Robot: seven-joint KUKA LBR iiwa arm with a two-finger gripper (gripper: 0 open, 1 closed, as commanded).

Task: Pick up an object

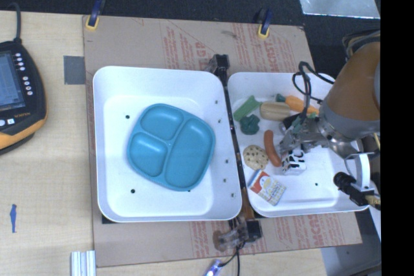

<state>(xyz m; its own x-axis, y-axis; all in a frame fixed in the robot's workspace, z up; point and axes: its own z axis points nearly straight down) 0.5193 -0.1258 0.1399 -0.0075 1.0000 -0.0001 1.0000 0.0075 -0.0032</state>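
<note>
The right bin (323, 194) holds several small items: a green toy (246, 114), a tan bread roll (277, 111), an orange carrot (296, 102), a red sausage (272, 147), a cookie (255, 156), a small orange-and-white packet (266, 187) and a black-and-white cow toy (295, 161). My gripper (296, 139) hangs low in the right bin, just above the cow toy and right of the sausage. The arm's wrist covers the fingers from above.
The left bin (110, 197) holds a blue divided plate (171, 146). A teach pendant (18, 97) lies on the bench at far left. Clamps (94, 13) pin the cardboard sheet at the back edge. A cable loop (304, 82) rises over the right bin's back.
</note>
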